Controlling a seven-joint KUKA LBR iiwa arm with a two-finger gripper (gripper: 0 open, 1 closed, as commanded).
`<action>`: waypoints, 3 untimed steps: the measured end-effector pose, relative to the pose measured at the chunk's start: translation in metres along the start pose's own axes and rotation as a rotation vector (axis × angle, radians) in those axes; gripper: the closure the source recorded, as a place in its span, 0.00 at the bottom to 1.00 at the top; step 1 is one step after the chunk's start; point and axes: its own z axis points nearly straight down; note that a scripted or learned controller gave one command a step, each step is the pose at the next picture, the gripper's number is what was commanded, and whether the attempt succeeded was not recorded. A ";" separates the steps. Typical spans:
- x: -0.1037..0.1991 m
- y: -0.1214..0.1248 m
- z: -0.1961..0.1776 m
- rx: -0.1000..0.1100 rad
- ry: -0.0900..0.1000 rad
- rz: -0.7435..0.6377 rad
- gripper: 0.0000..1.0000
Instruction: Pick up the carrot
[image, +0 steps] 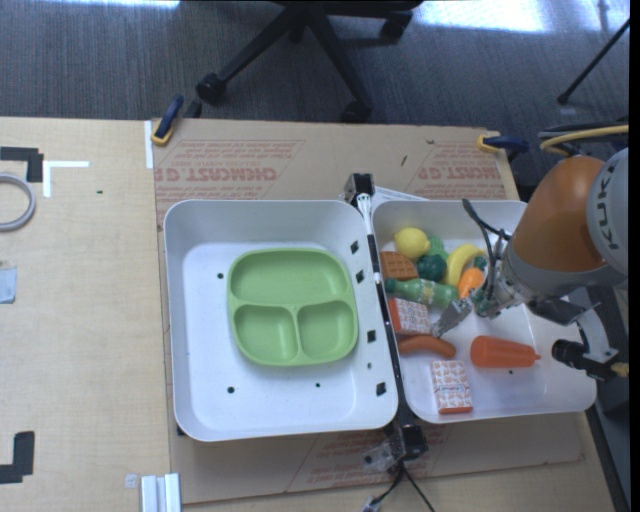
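Two white bins (190, 330) on cardboard (230, 165)

A light green plastic plate with three compartments (293, 305) lies in the left white bin (200, 400). In the right white bin (530, 400) a yellow toy lemon (411, 241), a yellow banana (459, 262) and a green vegetable piece (432, 267) crowd together, with a reddish sausage (426, 346) and a small red-and-white carton (451, 385) nearer the front. Both bins rest on a brown cardboard sheet (240, 165), and a black office chair base (300, 50) stands beyond the bench.
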 end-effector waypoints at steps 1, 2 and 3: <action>0.005 0.065 -0.023 0.000 0.000 -0.058 0.00; -0.017 0.080 0.000 -0.001 -0.001 -0.346 0.00; -0.002 0.076 0.000 0.000 -0.001 -0.467 0.00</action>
